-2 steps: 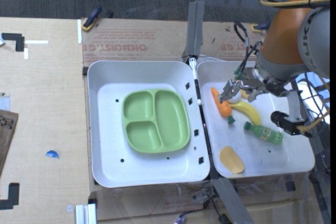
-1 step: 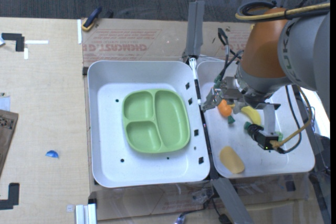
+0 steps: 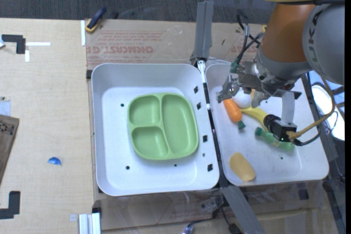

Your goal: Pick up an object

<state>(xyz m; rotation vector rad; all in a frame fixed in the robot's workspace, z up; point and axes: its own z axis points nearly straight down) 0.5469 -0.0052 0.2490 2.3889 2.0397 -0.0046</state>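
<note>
Hand (image 3: 242, 94) hangs low over the far left part of the right bin (image 3: 293, 166), carried by the arm (image 3: 290, 19) that reaches in from the right; from this slanted camera view I cannot tell whether it is apart or together, and nothing can be seen held in it. Directly beneath it, seemingly at its tip, sits a white round piece (image 3: 242, 101), which looks like the nearest candidate to lift. Just to the near left of that lies a carrot (image 3: 232, 110), its long axis running from far left to near right with the green end pointing toward the near side; it touches or almost touches the white round piece. A banana (image 3: 255, 113) stretches roughly left to right, just on the near side of the hand. Further to the near right rests a green piece (image 3: 265, 135), and a tan lump (image 3: 242, 166) lies well apart near the near wall. The left bin (image 3: 109, 118) holds a green divided plate (image 3: 163, 126). My judgement: a straight descent would suit the white round piece, while the carrot would call for a small shift toward the near left and a grip across its slanted axis, with crowding from the banana the likely snag
</note>
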